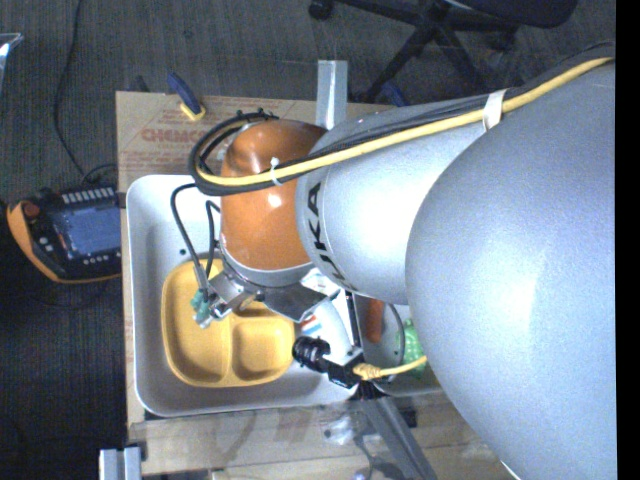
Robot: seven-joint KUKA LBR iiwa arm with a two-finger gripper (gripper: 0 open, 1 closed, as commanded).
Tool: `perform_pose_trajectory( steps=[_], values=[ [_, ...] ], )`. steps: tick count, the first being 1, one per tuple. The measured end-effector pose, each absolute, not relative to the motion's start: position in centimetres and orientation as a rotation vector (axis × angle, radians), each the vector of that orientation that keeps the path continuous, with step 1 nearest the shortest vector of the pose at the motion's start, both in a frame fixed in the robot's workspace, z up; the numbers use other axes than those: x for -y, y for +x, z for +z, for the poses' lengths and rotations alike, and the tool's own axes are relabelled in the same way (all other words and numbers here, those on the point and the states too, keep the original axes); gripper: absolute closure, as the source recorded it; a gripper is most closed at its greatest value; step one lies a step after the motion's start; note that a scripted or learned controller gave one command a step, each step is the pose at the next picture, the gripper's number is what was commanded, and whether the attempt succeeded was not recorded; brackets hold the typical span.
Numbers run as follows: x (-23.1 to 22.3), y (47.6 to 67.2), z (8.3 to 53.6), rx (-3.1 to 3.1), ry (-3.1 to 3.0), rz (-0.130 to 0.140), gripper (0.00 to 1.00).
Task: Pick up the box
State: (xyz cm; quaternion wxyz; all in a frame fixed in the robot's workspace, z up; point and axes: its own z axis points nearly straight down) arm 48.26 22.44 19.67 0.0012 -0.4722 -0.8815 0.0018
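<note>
The grey arm (500, 238) takes up most of the right half of the camera view, sweeping in from the right with a yellow cable (400, 133) strapped along its top. Its orange band (262, 203) sits over the middle of the left white bin (145, 268), which rests on the wooden tabletop (150, 133). Below the band the wrist narrows toward the tool (212, 303), which hangs low over a yellow moulded tray (225, 353) lying in the near half of that bin; a small greenish part of the tool's tip shows against the tray's upper left corner. Whether the tool is spread or closed, and whether it has hold of anything, cannot be told from here, since the wrist hides it. No box can be picked out with certainty: just to the right of the tray, under the arm, there is a sliver of a white thing with red and blue marks (318, 320), and farther right a bit of something green (412, 343), both mostly covered. Off the tabletop to the left, a handheld pendant with an orange casing (65, 238) lies on the dark floor (60, 388), and an office chair base (430, 18) stands at the top.
</note>
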Motion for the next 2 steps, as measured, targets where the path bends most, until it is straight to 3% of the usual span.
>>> perform_pose_trajectory(
  steps=[1,2],
  values=[
    [-22.3,49.3,21.0,2.892,-1.228,0.006,1.00],
    [-17.9,49.5,14.3,2.505,-1.893,0.007,1.00]
  ],
)
